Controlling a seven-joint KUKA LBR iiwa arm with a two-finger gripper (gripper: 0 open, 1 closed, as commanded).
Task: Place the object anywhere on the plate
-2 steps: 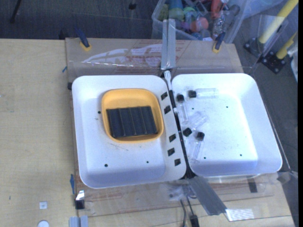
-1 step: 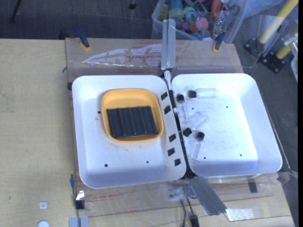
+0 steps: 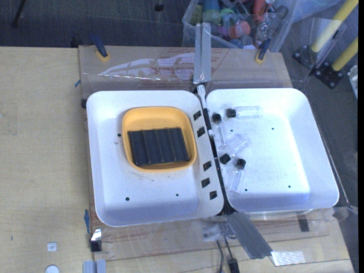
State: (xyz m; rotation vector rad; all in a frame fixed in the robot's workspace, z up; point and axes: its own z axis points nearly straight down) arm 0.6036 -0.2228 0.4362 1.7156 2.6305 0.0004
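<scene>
A yellow plate (image 3: 132, 119) lies in the left white bin (image 3: 102, 169), with a black ribbed slab (image 3: 158, 145) lying flat across its middle. Several small clear vials with black caps (image 3: 231, 152) lie scattered along the left side of the right white bin (image 3: 284, 152); one vial (image 3: 243, 112) lies near that bin's far edge.
A clear tub of coloured toys (image 3: 239, 10) stands beyond the bins at the back. A metal divider strip (image 3: 201, 61) runs between the two bins. Wooden bench (image 3: 40, 152) extends to the left, with small bits near its front left corner.
</scene>
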